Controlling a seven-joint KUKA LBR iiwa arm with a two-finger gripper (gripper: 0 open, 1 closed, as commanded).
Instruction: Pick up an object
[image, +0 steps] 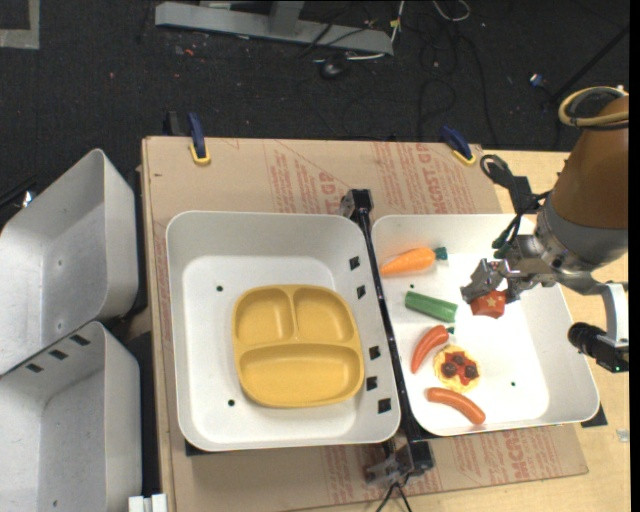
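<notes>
A grey arm's gripper (490, 292) hangs over the right bin (570, 400), its fingers closed on a small red object (489, 305) held clear of the bin floor. Just left of that red object lies a green piece (430, 303); beyond it, toward the bin's far edge, a toy carrot (408, 262). Nearer the camera sit a red chili (429, 345), a small pizza (458, 368) and a sausage (456, 404) — all untouched. Well left of the red object, a yellow divided plate (297, 345) rests in the left bin (200, 300).

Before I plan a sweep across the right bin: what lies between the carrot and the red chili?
In the camera view, the green piece lies between the carrot and the red chili, on the right bin's floor.
</notes>
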